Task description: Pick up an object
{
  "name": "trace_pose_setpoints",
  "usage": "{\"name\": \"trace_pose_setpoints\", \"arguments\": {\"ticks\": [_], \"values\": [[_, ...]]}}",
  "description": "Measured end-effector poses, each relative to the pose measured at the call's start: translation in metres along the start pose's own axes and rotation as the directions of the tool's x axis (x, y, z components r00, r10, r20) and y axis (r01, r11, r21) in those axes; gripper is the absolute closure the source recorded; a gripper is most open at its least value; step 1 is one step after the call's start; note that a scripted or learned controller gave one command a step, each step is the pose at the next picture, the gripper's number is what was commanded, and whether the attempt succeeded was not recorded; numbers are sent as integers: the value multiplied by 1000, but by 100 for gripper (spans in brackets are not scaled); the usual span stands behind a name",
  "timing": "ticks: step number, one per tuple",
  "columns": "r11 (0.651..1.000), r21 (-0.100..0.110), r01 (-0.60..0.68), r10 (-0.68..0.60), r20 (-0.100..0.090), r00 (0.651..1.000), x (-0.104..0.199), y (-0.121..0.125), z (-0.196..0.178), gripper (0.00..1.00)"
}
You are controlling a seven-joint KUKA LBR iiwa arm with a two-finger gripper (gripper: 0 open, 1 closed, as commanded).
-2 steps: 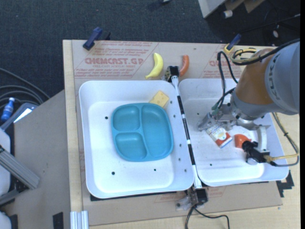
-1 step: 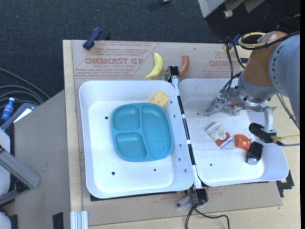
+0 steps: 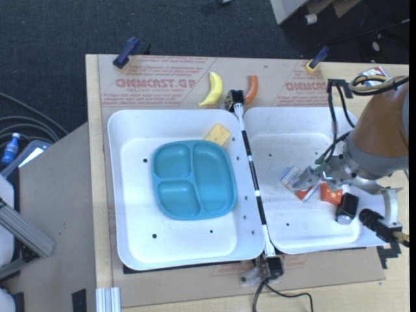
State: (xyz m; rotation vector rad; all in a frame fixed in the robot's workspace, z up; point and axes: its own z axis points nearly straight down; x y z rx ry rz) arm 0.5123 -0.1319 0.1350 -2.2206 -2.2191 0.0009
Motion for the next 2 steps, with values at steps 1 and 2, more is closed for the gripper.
{"name": "trace_pose_setpoints", "arguments": {"ticks": [1,2], "values": [[1000,-2,2,-2,1,1000,8,109,50,0],[1000,-3,0,0,3,1000,-77,90,-40,0]]}}
